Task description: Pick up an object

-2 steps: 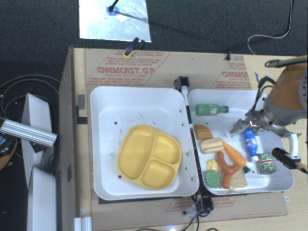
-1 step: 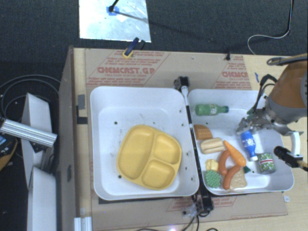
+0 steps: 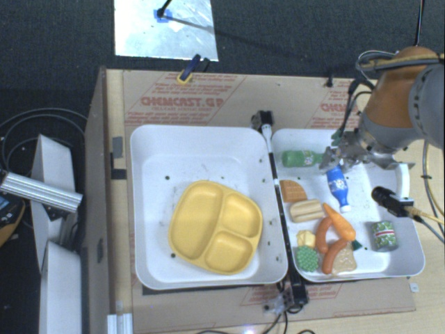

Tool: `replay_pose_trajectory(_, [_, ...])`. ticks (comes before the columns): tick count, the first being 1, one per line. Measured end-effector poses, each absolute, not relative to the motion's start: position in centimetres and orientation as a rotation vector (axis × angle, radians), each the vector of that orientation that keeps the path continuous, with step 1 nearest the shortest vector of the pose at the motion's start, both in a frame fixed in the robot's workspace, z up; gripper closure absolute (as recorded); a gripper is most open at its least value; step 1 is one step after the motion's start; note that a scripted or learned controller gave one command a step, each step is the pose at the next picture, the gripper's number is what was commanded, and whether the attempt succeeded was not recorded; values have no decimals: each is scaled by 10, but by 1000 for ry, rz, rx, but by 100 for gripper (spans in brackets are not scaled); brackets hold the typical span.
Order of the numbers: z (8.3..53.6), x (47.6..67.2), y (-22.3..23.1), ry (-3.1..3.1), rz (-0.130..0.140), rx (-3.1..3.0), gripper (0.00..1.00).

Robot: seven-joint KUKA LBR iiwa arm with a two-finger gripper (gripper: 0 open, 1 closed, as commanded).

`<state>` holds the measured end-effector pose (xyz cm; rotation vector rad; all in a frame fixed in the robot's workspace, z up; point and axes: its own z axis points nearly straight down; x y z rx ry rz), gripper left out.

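My gripper (image 3: 338, 158) hangs over the back of the right bin (image 3: 410, 259), its tip between a green bottle (image 3: 301, 158) on its left and a blue bottle (image 3: 338, 189) just below it. The blue bottle's top end reaches up to the gripper tip; whether they touch is not clear. Further forward in the same bin lie a bread slice (image 3: 293, 188), a bun (image 3: 306, 209), a carrot (image 3: 339, 222), two orange sausages (image 3: 321, 236), a yellow piece (image 3: 305, 239), a green leafy piece (image 3: 308, 259), a toast slice (image 3: 345, 261) and a green can (image 3: 383, 235).
The left bin (image 3: 153, 152) holds a yellow divided plate (image 3: 215, 226). A black clamp (image 3: 264, 121) sits at the back where the two bins meet. Cardboard (image 3: 181, 99) lies under both bins.
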<state>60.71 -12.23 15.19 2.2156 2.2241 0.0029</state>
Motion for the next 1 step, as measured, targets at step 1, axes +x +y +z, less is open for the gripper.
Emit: replay_pose_trajectory(1, [185, 588, -32, 2225, 3, 2216, 100])
